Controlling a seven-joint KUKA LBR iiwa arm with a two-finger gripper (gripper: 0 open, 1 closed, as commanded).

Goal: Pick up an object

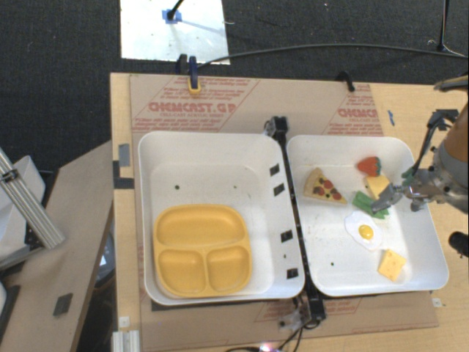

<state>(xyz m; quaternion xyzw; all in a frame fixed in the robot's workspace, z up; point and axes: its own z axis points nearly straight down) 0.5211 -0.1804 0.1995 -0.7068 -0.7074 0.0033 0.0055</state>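
The right bin [425, 266] holds toy food. A pizza slice [323, 187] lies at its left, and a red strawberry-like piece [369, 166] sits at the back. A yellow cheese wedge [377, 186] rests beside a green piece [365, 200]. Toward the front are a fried egg [365, 232] and a yellow cheese block [392, 265]. My gripper [393, 190] reaches in from the right, low over the right bin's middle. It is open, right beside the cheese wedge and the green piece. Nothing shows between its fingers.
The left bin [212, 149] holds a yellow divided tray [203, 250] at its front. A raised divider [287, 211] with black clips separates the two bins. Cables run across the cardboard behind the bins.
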